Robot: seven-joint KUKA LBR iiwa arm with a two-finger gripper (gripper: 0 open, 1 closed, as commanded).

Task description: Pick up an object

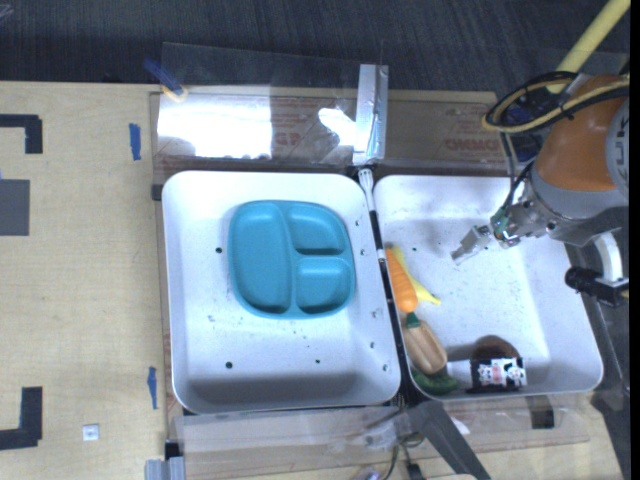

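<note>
My gripper [466, 246] hangs over the upper middle of the right bin [520, 298], reaching in from the right, with nothing seen between its fingers. An orange carrot-shaped toy [402, 281] lies along the bin's left wall, with a small yellow piece [424, 295] beside it. Below it sit a tan wooden piece [423, 344] and a green bit [436, 379]. A dark brown object with a black-and-white label [496, 366] rests near the bin's front edge. The gripper is apart from all of these, up and to the right of the carrot.
The left bin [200, 348] holds a blue divided tray [292, 257]. A clear plastic sheet and a metal bracket [371, 113] stand behind the bins. Yellow and black cables [530, 93] loop near the arm's orange band at the right.
</note>
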